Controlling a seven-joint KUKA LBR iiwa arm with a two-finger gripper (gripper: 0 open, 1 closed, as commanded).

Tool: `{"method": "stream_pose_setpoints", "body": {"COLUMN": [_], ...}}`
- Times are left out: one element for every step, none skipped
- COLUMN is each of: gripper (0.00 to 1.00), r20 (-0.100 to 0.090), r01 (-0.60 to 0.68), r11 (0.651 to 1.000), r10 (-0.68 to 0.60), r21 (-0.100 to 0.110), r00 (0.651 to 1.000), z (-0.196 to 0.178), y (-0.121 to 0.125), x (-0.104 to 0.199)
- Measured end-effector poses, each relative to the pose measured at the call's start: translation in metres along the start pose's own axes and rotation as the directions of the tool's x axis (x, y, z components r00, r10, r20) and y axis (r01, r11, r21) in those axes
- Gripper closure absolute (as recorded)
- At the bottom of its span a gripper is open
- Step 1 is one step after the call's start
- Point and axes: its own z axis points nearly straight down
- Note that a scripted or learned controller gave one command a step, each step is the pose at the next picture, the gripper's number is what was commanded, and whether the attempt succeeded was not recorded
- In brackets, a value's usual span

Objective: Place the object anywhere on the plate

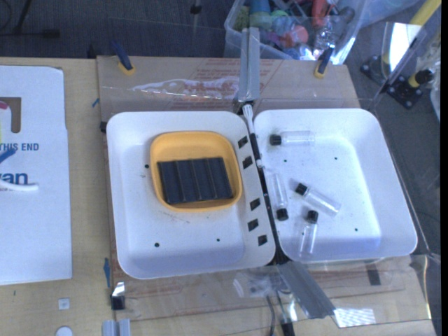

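A yellow, square-ish plate [190, 142] sits in the left white bin [140, 247], a little behind its middle. A dark grey ribbed slab [194, 180] lies flat on the plate and covers most of its floor. Several small clear vials with black caps lie scattered in the right white bin [364, 152]. One vial [290, 139] is near the back. Another vial [316, 199] lies near the middle. A third vial [308, 231] is toward the front.
Black tabs run down the ridge [253, 184] where the two bins meet. A white printed board [31, 187] lies on the bench to the left. Behind the bins stands a clear tub of colourful toys [294, 9]. A metal bracket [304, 292] sits at the front edge.
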Motion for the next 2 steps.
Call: {"method": "stream_pose_setpoints", "body": {"gripper": [1.00,1.00], "r20": [-0.001,0.005], "r01": [0.302,0.511], "r11": [0.953,0.859], "r10": [-0.302,-0.511], "r21": [-0.002,0.004], "r00": [0.953,0.859], "z": [0.033,0.000], "y": [0.000,-0.001], "x": [-0.006,-0.010]}}
